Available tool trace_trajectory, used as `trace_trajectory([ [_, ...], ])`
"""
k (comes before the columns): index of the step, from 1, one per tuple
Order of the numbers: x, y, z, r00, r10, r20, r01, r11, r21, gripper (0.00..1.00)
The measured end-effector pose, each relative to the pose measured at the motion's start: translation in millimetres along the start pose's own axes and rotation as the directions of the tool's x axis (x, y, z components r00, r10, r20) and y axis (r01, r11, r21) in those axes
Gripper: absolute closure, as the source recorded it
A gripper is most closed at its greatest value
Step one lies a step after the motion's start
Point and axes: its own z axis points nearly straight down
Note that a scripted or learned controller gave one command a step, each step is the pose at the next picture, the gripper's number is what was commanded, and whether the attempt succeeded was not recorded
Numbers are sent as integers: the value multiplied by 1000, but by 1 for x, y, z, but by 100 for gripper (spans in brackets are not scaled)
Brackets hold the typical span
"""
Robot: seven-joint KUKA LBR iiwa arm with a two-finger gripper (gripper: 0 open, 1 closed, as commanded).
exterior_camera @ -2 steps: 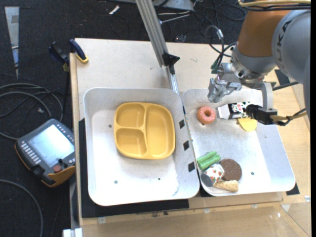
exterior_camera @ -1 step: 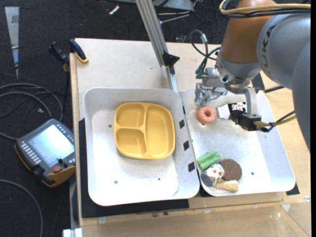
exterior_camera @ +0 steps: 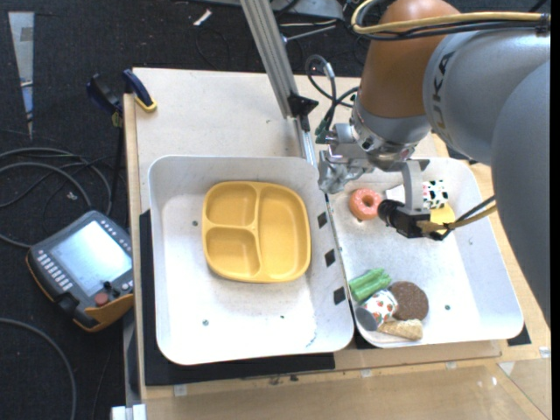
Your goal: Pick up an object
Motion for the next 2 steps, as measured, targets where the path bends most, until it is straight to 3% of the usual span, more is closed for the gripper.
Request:
trace_trajectory([
  [1,54,-18,-6,1000,-1,0,1,1000,0,100],
  [2,66,-33,1,1000,3,2,-3,1000,1,100],
])
